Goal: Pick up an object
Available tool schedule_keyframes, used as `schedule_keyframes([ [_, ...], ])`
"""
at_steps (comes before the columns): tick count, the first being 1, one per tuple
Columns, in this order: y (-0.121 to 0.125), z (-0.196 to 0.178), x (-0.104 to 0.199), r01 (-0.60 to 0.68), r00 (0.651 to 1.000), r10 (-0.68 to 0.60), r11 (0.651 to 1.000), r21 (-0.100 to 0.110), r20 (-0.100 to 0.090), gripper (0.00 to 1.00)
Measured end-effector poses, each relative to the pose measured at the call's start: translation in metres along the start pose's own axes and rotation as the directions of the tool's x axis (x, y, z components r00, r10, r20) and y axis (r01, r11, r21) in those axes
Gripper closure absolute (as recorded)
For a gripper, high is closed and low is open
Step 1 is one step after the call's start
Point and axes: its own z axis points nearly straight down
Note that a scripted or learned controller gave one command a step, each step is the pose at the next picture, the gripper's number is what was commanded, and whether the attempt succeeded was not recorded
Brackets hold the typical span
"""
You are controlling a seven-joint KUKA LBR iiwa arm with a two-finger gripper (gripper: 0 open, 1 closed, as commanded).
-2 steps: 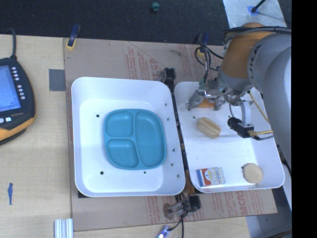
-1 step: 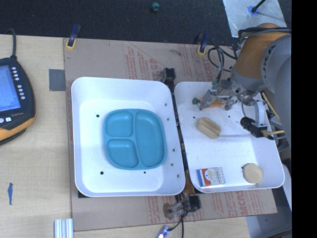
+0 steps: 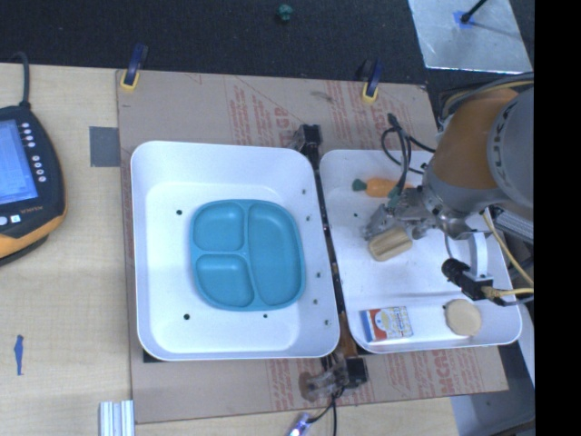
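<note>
Cork-coloured block [image 3: 391,244] lies in the right bin [image 3: 356,289], in its upper middle, with the gripper [image 3: 396,222] low over it and touching or nearly so (whether the claw is open or closed I cannot tell from this angle). Just behind sits a small orange carrot-like piece [image 3: 379,187]; a round tan disc [image 3: 462,317] and a flat printed card [image 3: 390,322] lie near the front wall. A likely slip: the block is tilted, so closing jaws could nudge it sideways instead of pinching it. Open floor lies left of and in front of the block, and the left bin [image 3: 159,243] carries a blue divided plate [image 3: 247,253].
</note>
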Motion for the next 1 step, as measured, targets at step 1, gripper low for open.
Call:
schedule_keyframes([
  [1,0.0,-0.0103,-0.001,0.003,1.0,-0.003,1.0,0.002,0.002,1.0],
])
